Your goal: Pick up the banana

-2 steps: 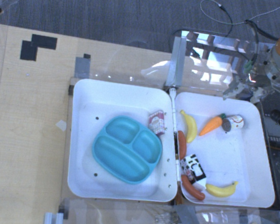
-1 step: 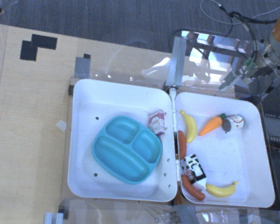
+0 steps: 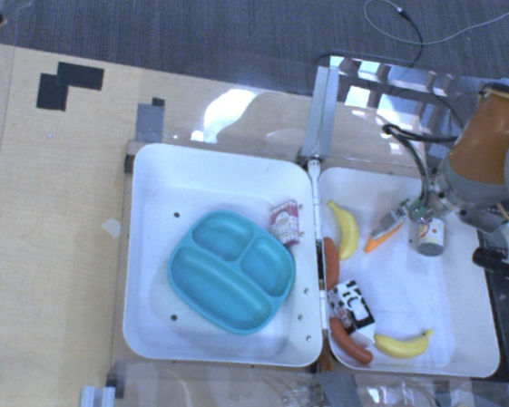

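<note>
Gripper (image 3: 422, 219) hangs over the far part of the right bin (image 3: 471, 305); whether it is closed cannot be told. One banana (image 3: 345, 228) lies by that bin's left wall, another banana (image 3: 402, 343) near its front edge, both apart from the gripper.

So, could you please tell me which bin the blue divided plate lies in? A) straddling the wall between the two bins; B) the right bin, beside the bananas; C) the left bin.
C: the blue divided plate lies wholly inside the left bin, while both bananas lie in the right bin.
</note>
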`<state>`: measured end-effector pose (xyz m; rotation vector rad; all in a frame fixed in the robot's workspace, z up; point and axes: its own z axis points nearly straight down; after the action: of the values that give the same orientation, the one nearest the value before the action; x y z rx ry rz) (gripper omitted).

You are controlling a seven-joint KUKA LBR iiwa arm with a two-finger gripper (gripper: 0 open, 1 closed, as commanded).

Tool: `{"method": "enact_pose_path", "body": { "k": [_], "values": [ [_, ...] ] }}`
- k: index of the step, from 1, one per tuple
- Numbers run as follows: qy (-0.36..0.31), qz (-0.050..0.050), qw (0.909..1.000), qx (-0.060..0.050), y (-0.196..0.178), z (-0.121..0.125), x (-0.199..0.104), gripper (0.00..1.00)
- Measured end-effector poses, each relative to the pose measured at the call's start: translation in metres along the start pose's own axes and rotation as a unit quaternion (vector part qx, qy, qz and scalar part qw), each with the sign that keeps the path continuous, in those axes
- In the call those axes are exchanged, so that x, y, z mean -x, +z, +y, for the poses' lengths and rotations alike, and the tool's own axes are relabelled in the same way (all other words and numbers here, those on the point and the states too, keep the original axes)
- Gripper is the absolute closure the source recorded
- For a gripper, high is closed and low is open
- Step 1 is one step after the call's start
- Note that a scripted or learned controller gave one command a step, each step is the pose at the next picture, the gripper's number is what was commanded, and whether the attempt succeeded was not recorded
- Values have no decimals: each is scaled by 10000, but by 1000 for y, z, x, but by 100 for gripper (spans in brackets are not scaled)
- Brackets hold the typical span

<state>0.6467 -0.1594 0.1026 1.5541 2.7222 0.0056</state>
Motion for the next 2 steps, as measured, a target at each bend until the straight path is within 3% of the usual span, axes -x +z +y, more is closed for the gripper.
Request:
{"method": "enact_pose_path", "body": {
  "k": [1, 2],
  "values": [
    [-518, -17, 9987, 8, 12, -75, -38, 0],
    [-1590, -2, 9873, -8, 5, -159, -40, 0]
  ]
}}
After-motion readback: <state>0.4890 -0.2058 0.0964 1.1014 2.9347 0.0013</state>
